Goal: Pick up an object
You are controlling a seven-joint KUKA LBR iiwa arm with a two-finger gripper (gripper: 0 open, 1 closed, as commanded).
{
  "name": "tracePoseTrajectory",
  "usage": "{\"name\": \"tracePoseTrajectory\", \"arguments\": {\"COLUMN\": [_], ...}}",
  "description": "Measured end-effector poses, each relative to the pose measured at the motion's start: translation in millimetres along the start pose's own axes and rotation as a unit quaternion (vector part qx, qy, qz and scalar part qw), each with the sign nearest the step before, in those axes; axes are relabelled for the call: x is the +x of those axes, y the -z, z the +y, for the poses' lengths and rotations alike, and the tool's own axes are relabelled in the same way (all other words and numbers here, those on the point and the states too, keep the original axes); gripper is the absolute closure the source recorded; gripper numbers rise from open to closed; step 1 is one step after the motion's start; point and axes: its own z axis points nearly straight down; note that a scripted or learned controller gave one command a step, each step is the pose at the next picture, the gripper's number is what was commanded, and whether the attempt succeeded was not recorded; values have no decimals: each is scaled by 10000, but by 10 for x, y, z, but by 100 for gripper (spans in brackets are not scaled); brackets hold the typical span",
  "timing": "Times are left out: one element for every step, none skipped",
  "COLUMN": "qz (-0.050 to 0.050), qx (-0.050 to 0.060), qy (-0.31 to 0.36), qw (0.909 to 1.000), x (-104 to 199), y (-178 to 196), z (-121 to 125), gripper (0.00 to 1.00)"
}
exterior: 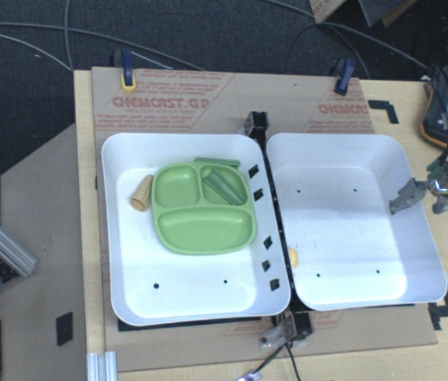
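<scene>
The left bin (pixel 192 300) holds a green divided plate (pixel 204 232), which lies in the upper middle part of the bin. Its long side runs roughly left to right in the view, with a small tilt. Two small compartments are on the far side and one big compartment is on the near side. In the upper right compartment lies a darker green object (pixel 225 185), long in shape, with its axis going diagonally from upper left to lower right. Just beside the plate's left edge lies a small tan cone (pixel 141 193); its wide end points to the lower left. The tool (pixel 424 194) is at the right edge of the right bin (pixel 351 292), well apart from the plate. Its fingers look spread apart, with nothing between them.
</scene>
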Motion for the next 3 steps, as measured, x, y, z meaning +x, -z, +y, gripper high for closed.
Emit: {"name": "tracePoseTrajectory", "arguments": {"qz": [-19, -4, -6], "qx": [-62, -30, -39], "qy": [20, 17, 20], "qw": [10000, 10000, 10000], "x": [5, -17, -13], "y": [65, -565, -990], "z": [29, 11, -4], "gripper": [0, 0, 0]}}
